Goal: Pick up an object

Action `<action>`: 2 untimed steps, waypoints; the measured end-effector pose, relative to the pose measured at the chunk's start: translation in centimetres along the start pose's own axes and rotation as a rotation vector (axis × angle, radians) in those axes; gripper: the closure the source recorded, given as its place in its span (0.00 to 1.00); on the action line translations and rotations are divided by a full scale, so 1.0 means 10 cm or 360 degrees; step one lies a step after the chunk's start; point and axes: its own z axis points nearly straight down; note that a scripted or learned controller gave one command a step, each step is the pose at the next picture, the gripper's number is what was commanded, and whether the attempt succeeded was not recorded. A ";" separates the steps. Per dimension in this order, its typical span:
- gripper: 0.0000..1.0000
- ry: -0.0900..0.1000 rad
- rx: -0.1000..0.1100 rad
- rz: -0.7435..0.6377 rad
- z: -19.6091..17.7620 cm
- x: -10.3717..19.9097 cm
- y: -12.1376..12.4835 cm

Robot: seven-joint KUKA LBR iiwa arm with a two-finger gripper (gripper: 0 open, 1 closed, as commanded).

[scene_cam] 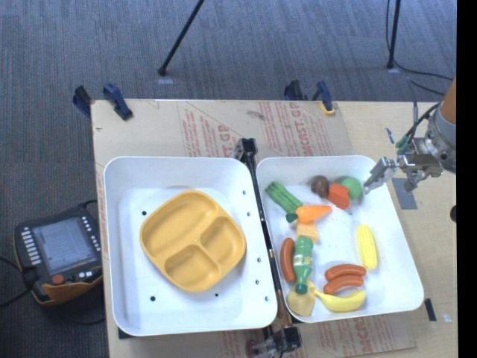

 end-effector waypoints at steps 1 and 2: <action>0.00 0.0003 0.0006 0.0155 1.06 0.47 -0.07; 0.00 0.0003 0.0008 0.0539 1.87 0.96 -0.29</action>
